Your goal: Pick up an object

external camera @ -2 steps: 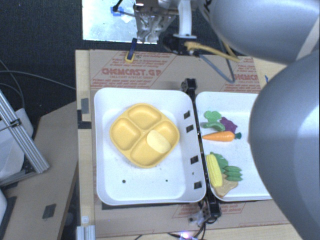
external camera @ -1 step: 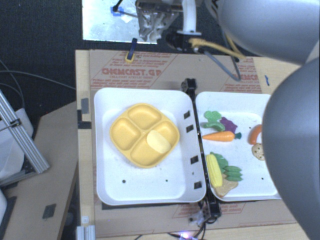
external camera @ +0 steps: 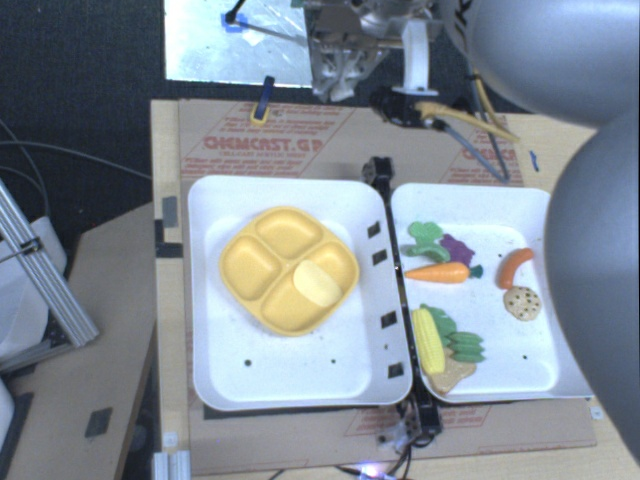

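Note:
My gripper (external camera: 336,80) hangs high over the far edge of the bench, behind the left bin (external camera: 210,368) and apart from every object. The right bin (external camera: 500,368) holds toy food: a green leafy piece (external camera: 424,235), purple grapes (external camera: 459,249), an orange carrot (external camera: 437,274), a red sausage (external camera: 515,265), a speckled cookie (external camera: 522,303), a yellow corn cob (external camera: 429,338) beside a green pod piece (external camera: 463,345), and a tan slice (external camera: 452,376) under them. In the left bin lies a yellow divided plate (external camera: 250,263) with a pale yellow piece (external camera: 319,285) in one compartment.
The bins sit on a cardboard sheet (external camera: 260,143). A black divider with clips (external camera: 385,268) runs between the bins. The grey arm (external camera: 590,198) covers the right side and overhangs the right bin's edge. Cables (external camera: 470,128) trail behind the right bin. A metal frame (external camera: 40,278) stands at the left.

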`<state>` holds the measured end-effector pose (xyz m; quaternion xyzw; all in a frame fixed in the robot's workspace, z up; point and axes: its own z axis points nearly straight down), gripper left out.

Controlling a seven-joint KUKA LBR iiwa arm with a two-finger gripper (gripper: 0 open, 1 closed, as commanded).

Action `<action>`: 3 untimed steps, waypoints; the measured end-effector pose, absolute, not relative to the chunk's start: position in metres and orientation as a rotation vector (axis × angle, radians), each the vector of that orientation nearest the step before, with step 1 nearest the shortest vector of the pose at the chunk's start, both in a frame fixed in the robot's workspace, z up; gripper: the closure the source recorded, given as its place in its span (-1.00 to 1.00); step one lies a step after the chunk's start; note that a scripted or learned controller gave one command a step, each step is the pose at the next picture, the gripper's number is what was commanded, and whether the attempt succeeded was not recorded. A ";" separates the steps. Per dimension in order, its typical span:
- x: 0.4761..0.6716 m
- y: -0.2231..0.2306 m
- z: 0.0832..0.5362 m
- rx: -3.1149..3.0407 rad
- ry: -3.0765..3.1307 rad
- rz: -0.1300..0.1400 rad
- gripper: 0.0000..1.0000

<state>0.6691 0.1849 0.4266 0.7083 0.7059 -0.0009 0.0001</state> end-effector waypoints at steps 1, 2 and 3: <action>0.619 0.220 0.492 2.212 2.229 0.010 1.00; 0.626 0.235 0.538 2.213 2.225 0.011 1.00; 0.626 0.234 0.547 2.209 2.229 0.008 1.00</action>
